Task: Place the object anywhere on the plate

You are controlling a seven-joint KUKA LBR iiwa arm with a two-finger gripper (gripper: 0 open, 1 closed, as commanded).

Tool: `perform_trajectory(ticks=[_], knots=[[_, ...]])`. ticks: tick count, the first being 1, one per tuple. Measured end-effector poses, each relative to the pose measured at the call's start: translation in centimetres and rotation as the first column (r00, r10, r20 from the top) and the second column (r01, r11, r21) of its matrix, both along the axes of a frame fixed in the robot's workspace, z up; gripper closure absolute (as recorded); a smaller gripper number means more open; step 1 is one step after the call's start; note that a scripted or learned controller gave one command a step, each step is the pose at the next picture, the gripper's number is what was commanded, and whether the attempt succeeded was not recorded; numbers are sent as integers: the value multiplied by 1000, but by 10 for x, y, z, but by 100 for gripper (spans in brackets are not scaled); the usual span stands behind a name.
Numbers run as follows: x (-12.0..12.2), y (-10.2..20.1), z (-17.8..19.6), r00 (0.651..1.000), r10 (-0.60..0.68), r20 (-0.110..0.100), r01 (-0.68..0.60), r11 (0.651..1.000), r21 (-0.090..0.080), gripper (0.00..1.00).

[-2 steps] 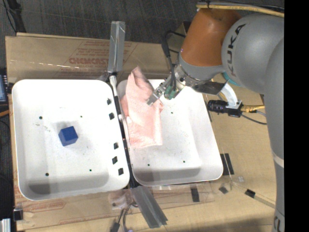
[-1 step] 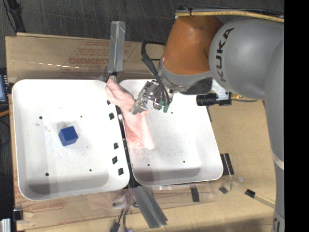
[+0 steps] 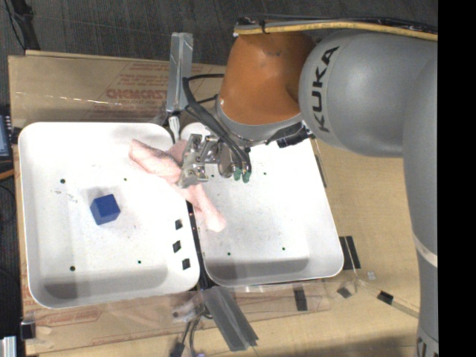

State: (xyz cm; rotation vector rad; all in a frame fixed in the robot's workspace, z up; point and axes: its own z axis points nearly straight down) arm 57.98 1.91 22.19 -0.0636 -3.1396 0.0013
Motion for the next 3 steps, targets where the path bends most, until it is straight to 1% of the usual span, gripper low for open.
perform_trajectory(ticks=[1, 2, 3], knots=[[0, 50, 6, 999, 49, 2, -49, 999, 0, 100], [-7, 100, 14, 999, 48, 2, -48, 999, 0, 100], [-26, 149, 11, 999, 50, -1, -50, 999, -1, 100]])
